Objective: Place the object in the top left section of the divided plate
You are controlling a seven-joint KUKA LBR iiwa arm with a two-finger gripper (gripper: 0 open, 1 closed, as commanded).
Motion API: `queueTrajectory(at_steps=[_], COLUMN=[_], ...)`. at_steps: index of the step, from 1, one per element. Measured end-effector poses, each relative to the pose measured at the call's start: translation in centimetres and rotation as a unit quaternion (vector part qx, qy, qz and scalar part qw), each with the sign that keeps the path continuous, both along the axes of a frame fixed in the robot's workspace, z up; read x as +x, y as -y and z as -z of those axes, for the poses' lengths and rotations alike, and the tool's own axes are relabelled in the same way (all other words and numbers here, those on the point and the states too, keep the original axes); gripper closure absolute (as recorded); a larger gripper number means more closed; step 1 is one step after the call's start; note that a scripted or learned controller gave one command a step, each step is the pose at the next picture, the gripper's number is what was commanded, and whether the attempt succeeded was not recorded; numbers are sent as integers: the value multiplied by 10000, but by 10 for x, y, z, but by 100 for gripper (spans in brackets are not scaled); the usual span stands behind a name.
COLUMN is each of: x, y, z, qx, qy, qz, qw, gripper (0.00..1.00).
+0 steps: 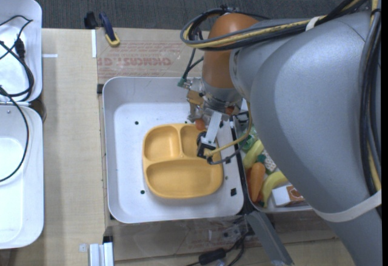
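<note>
A yellow divided plate (pixel 149 169) lies in the left white bin (pixel 121 137), with two small sections at the top and one wide section below. The top left section (pixel 161 142) holds nothing that I can see. My gripper (pixel 199 118) hangs low over the plate's top right section, at the bin's right side. The wrist and its fittings hide what is under it. A small brownish-orange bit (pixel 194 99) shows by the wrist; I cannot tell whether it is a held thing.
The right bin is mostly hidden under the arm. In it show a yellow banana-like piece (pixel 259 149), an orange carrot-like piece (pixel 256 179) and a white box (pixel 284 196). A blue-handled tool (pixel 108 29) lies on the bench at the back.
</note>
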State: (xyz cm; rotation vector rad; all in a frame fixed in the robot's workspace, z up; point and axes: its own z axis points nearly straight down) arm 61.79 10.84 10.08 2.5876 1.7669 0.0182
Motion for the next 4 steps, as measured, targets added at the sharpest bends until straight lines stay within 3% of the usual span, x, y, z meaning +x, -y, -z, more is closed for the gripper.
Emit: queueTrajectory(at_steps=[1, 2, 3, 4], x=[39, -15, -70, -141], y=[-51, -102, -66, -25], z=[-69, -55, -7, -50], qx=[-14, -9, 97, -3], qy=[-73, -98, 72, -99], qz=[-774, 416, 941, 741], qw=[9970, 9991, 9955, 9972], gripper=[100, 100, 100, 100])
